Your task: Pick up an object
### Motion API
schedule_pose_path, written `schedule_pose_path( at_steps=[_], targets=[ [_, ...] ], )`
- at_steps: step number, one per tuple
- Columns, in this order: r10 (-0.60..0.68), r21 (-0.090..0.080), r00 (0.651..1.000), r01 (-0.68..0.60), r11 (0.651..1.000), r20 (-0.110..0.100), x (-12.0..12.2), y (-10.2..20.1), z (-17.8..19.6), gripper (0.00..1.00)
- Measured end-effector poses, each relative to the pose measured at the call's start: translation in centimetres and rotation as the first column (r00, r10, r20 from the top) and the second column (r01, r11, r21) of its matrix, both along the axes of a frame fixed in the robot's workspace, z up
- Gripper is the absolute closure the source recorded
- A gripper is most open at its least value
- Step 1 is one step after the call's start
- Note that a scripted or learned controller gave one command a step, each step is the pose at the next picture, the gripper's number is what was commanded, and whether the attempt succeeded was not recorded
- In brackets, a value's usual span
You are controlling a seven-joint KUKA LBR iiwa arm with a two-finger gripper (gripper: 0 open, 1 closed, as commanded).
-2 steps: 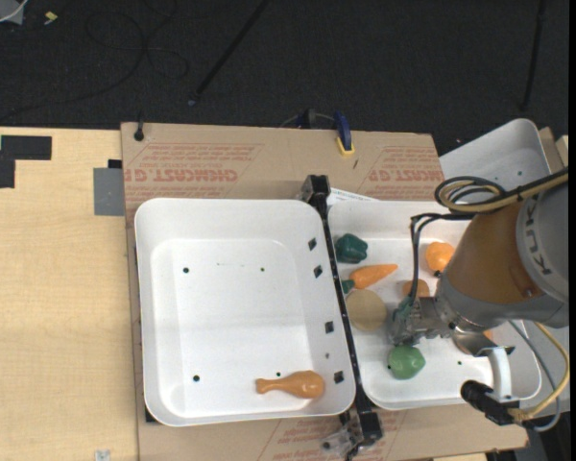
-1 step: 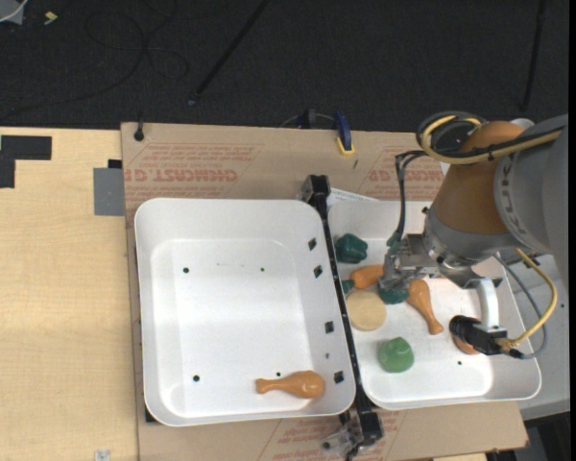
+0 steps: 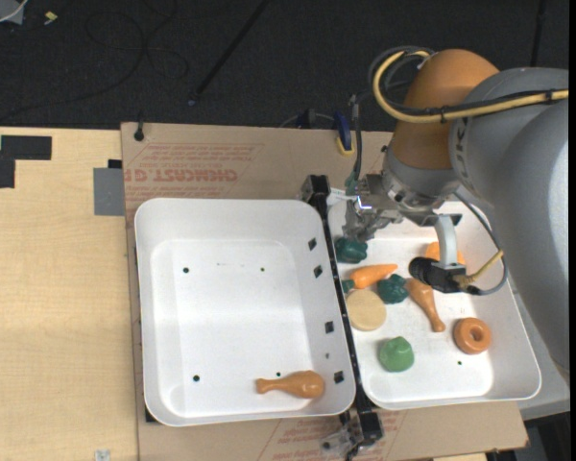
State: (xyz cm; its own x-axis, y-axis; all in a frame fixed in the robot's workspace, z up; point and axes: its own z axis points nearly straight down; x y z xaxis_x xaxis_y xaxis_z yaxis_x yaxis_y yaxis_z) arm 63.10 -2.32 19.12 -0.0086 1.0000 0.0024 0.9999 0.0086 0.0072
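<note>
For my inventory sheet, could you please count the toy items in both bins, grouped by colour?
Orange or tan: 5 - drumstick in the left bin; carrot, second drumstick, doughnut, small partly hidden piece.
Green or teal: 3 - round piece, dark piece, piece under the pincer.
Cream: 1 - disc.
Total: 9

Fixed overhead camera (slanted), facing both bins

white bins, orange carrot, green cup
</note>
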Motion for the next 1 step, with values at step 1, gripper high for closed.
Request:
schedule_pose_path(
  at_steps=[1],
  targets=[
    [-0.006, -0.001, 1.0, 0.006, 1.0, -0.014, -4.43, 2.19, -0.42, 1.0]
  ],
)
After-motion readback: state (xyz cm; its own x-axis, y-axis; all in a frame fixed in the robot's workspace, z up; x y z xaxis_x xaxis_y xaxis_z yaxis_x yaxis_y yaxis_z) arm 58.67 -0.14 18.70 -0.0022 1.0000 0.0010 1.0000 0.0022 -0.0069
